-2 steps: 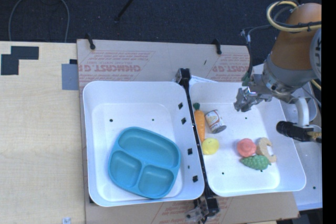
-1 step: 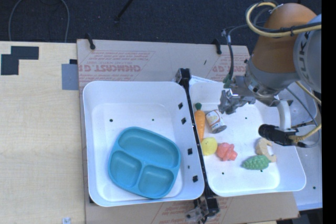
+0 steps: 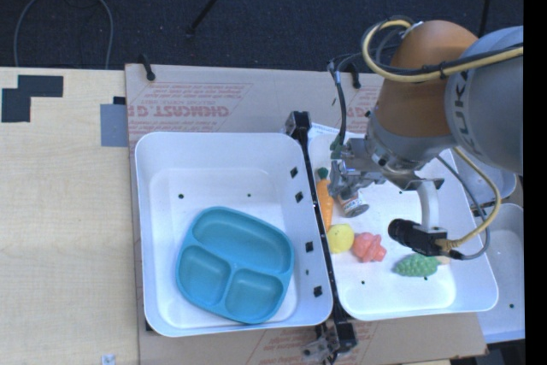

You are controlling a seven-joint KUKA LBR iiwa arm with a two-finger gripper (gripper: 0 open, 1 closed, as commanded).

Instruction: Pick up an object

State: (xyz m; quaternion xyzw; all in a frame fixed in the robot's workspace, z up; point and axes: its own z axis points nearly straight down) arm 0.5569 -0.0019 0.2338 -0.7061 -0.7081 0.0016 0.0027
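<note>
camera view, left to right: i see the left bin (image 3: 162,184) with a blue tray (image 3: 232,264) lying in it. in the right bin (image 3: 479,291) an orange piece (image 3: 325,205) lies by the divider, then a yellow one (image 3: 340,238), a pink one (image 3: 368,247) and a green one (image 3: 416,266). the gripper (image 3: 346,192) hangs low just above the orange and yellow ones; i cannot tell its state. i judge nothing lifted yet, so grasp and lift remain

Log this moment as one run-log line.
arm: over right bin | gripper: low beside carrot | nearby: yellow fruit, pink toy, green grapes | left bin: blue tray
</note>
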